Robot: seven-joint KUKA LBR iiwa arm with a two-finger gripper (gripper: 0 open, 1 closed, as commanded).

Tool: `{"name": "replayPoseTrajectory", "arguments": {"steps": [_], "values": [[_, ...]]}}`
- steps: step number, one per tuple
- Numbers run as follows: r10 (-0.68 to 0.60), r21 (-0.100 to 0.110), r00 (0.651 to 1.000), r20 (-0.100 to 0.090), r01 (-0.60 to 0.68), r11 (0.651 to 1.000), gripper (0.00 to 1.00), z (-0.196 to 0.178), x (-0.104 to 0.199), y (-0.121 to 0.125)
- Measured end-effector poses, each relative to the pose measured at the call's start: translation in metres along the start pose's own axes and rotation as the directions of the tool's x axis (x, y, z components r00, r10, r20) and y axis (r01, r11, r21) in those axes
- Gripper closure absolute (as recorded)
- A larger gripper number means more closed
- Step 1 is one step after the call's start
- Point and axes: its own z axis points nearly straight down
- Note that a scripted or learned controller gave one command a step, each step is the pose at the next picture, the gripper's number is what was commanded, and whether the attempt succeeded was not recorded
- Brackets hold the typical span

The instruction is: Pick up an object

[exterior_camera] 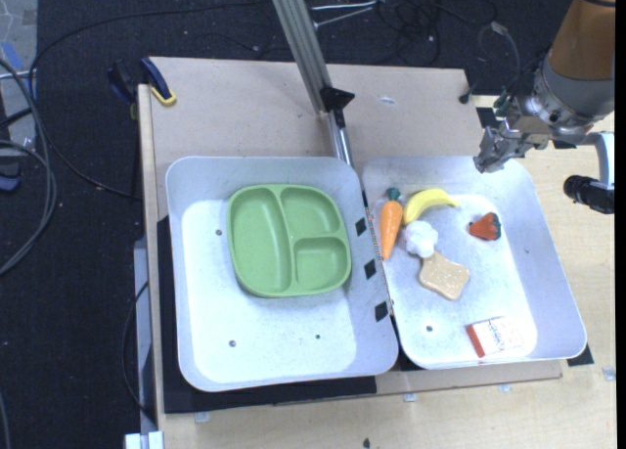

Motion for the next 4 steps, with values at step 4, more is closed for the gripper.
{"name": "replayPoseTrajectory", "arguments": {"steps": [4], "values": [[0.000, 0.004, 1.000, 0.000, 0.000, 1.000, 1.00, 0.039, 0.206, -0.048]]}}
